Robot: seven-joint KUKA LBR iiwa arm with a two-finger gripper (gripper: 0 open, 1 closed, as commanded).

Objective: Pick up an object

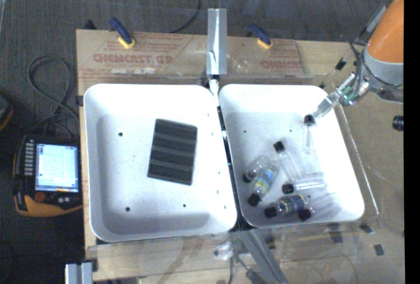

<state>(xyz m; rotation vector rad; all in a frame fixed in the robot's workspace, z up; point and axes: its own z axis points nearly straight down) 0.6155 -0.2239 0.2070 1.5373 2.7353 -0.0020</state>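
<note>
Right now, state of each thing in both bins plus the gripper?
gripper: low over the right bin's upper right part, fingers' opening unclear, nothing seen held
black ridged pad: lying flat in the left bin, slightly tilted, untouched
clear bottles: black-capped, lying on their sides, clustered in the right bin's lower half
blue-labelled bottle: on its side, at the cluster's left
handheld pendant: screen lit, left of the bench

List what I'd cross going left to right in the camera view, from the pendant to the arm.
Handheld pendant → left bin → dark ribbed pad → metal divider post → right bin → cluster of small clear bottles → gripper → orange band of the arm.
</note>
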